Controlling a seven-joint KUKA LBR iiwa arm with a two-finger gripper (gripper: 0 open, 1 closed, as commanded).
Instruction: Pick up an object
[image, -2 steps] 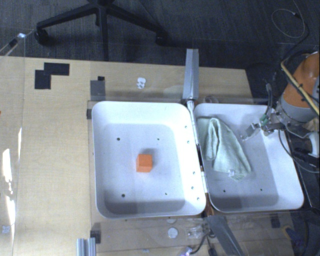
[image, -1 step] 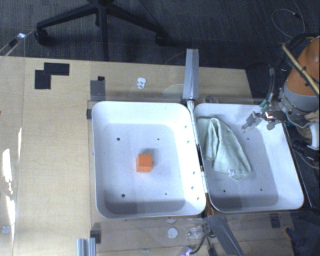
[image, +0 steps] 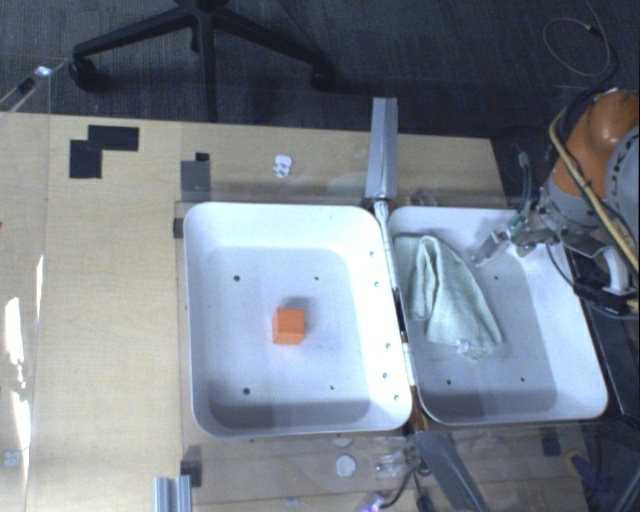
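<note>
A small orange cube sits near the middle of the left shallow white plastic bin, its edges roughly square with the bin walls, so it has no long axis to speak of. In the right white bin a crumpled pale green cloth lies along the left side, its long axis running from the far wall toward the near one. The grey two-finger gripper hangs over the far part of the right bin, just beside the cloth's upper end, its fingers slightly apart with nothing between them.
</note>
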